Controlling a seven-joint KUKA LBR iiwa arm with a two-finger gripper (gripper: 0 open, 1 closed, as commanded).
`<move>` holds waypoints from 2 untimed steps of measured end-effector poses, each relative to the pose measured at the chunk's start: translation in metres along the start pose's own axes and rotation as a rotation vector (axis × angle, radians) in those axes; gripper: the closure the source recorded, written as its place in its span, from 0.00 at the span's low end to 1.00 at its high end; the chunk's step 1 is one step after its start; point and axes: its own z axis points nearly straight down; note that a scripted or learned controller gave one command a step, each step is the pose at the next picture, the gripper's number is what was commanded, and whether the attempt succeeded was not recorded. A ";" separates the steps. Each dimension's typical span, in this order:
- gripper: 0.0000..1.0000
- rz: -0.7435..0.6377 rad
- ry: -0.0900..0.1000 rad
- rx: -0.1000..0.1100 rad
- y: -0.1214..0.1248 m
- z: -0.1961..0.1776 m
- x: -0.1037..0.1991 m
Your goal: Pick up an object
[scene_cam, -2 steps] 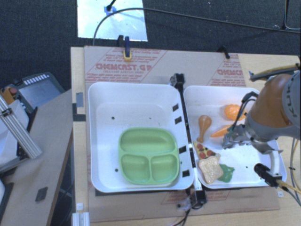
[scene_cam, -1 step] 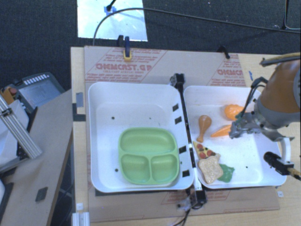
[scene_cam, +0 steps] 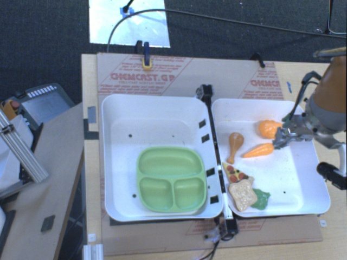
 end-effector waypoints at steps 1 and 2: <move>1.00 0.000 0.001 0.003 0.002 -0.030 0.000; 1.00 -0.005 0.004 0.006 0.010 -0.021 0.061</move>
